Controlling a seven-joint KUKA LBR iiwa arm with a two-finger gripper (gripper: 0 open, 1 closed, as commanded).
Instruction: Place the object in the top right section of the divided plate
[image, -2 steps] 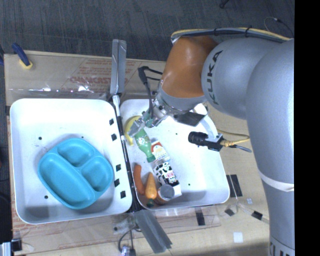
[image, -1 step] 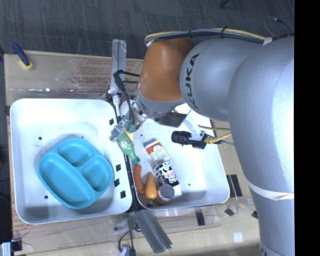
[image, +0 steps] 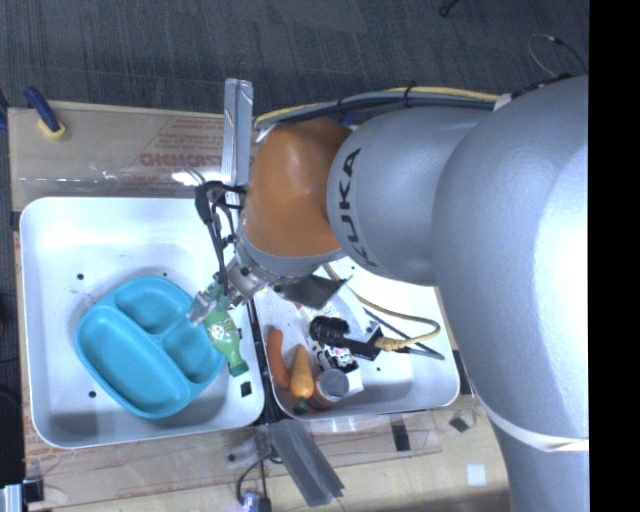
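A pale wooden surface carries two shallow white bins. Over the left bin (image: 60, 230), the green object (image: 229, 346), smooth and glossy like plastic with a white patch near its top, hangs from the tool (image: 212, 304), whose fingers are pinched on its upper end. It sits above the right rim of the blue plate (image: 118, 362), a rounded, matte, three-part dish. The carry looks nearly done, but the release into the top right section remains. The right bin (image: 432, 388) holds a tapered carrot (image: 300, 369) and a shiny can (image: 333, 384).
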